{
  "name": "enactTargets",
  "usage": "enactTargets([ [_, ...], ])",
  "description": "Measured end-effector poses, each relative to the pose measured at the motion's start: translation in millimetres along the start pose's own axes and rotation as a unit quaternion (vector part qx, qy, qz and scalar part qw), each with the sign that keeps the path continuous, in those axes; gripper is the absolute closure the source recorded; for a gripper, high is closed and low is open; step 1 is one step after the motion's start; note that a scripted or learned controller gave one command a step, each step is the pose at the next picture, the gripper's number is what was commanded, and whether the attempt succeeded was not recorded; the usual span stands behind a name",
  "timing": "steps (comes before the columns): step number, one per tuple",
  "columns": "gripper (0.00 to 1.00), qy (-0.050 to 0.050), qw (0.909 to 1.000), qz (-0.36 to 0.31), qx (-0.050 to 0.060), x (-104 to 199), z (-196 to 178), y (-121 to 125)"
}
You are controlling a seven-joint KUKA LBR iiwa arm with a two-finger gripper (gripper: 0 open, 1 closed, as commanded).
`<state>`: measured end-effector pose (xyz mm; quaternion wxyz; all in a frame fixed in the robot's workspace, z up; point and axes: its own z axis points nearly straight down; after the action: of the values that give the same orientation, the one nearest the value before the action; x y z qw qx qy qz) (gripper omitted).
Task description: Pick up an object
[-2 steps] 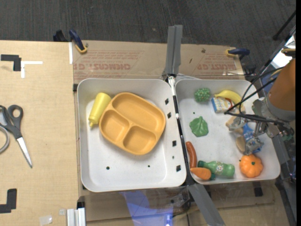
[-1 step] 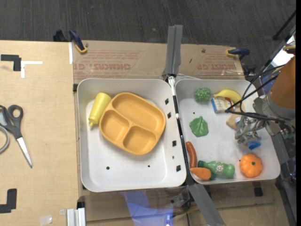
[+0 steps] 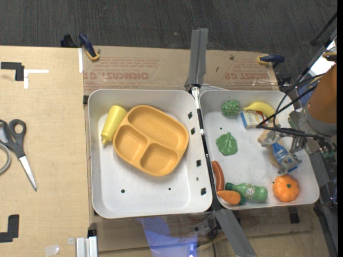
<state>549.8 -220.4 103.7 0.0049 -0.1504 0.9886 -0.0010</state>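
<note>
White plastic forms both shallow bins, set side by side with a grey divider strip (image 3: pixel 198 58) running up from the seam between them. Using the left bin (image 3: pixel 107 191) as the landmark: inside it lies an orange three-compartment plate (image 3: pixel 151 140), tilted across its upper middle, and a yellow squeeze bottle (image 3: pixel 111 123) lies just beside the plate's upper-left edge, touching it. The right bin (image 3: pixel 244 143) adjoins the landmark and holds the toy foods. A green broccoli head (image 3: pixel 231 107) sits near its top, with a banana (image 3: pixel 260 108) just right of it and a small blue-and-white packet (image 3: pixel 250 119) under the banana. A green leaf (image 3: pixel 227 144) lies mid-bin; a red sausage (image 3: pixel 217 175), a carrot (image 3: pixel 229 197) and a green bottle (image 3: pixel 251 192) cluster along the lower edge nearest the landmark, and an orange pumpkin (image 3: pixel 285 188) sits at the far lower corner. The gripper (image 3: pixel 285 162) hangs over the right side of that bin, just above the pumpkin, beside a blue-wrapped item (image 3: pixel 278 153); cables cross it, and whether its fingers are spread or closed cannot be told. Left of the landmark, scissors (image 3: pixel 19 149) rest on the tan cardboard bench (image 3: pixel 43 116). Blue clamps (image 3: pixel 88 46) pin cardboard behind the bins, and dark carpet (image 3: pixel 134 9) lies beyond.
</note>
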Motion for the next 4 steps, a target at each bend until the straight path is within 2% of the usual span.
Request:
enactTargets([
  [1, 1.0, -0.002, 1.0, -0.001, 0.001, -2.0, -9.9, 0.2],
  [2, 0.0, -0.002, 1.0, -0.001, 0.001, -2.0, -9.8, 0.3],
  [3, 0.0, 0.002, 0.9975, 0.07, -0.001, 36.3, 10.6, 12.1],
  [4, 1.0, 0.0, 0.9977, 0.068, 0.0, 34.0, 1.0, 12.7],
])
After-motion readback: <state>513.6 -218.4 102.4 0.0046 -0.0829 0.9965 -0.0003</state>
